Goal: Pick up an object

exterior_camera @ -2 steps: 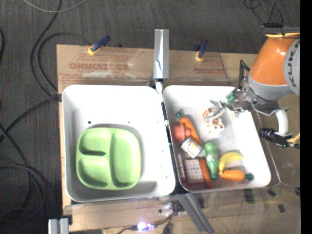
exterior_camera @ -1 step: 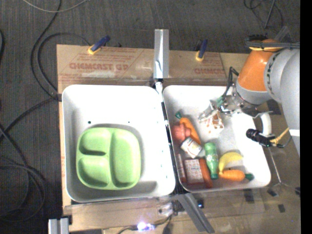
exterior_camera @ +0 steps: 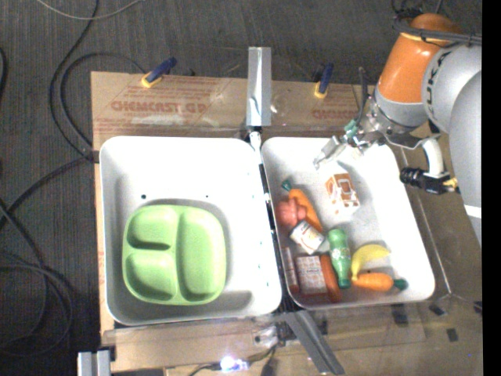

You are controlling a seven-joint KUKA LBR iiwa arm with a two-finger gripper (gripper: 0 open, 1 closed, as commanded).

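The right bin (exterior_camera: 407, 210) holds several toy foods. A small orange and white carton (exterior_camera: 342, 193) lies alone near its middle. Below it are an orange carrot (exterior_camera: 302, 207), a white packet (exterior_camera: 308, 236), a green bottle (exterior_camera: 339, 258), a yellow banana (exterior_camera: 369, 254), a second carrot (exterior_camera: 376, 282) and a red box (exterior_camera: 311, 273). My gripper (exterior_camera: 333, 151) hangs over the bin's far edge, up and slightly left of the carton. It is open and holds nothing.
The left bin (exterior_camera: 117, 163) holds a green divided plate (exterior_camera: 176, 254). A metal bar (exterior_camera: 257, 88) and two clamps (exterior_camera: 159, 70) sit on the cardboard behind the bins. The arm's orange band (exterior_camera: 411, 65) is at the upper right.
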